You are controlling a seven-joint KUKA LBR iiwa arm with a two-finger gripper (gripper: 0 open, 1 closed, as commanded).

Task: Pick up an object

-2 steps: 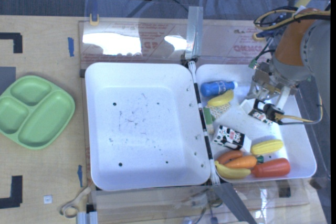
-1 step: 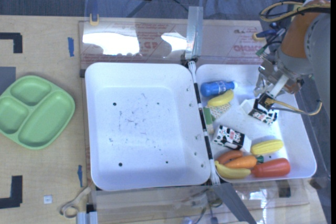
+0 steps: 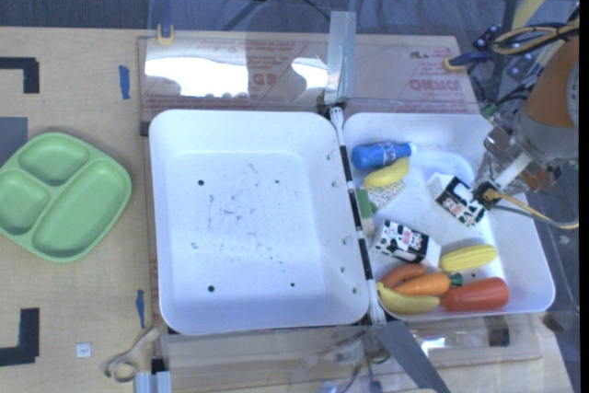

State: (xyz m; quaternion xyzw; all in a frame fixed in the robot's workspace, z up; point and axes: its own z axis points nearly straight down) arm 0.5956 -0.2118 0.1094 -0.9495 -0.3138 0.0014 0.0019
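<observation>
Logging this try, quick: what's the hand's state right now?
Hand: over the right bin, at the small black-and-white box; whether it grips anything cannot be told.

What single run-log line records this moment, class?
stage: reaching | claw: over right bin, by black-and-white box | grasp: none seen | left bin: nothing placed

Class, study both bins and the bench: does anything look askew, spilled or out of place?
Nothing looks spilled or damaged. The toys lie jumbled in the right bin; the blue bottle lies on its side. The green divided plate sits apart on the bench.
</observation>
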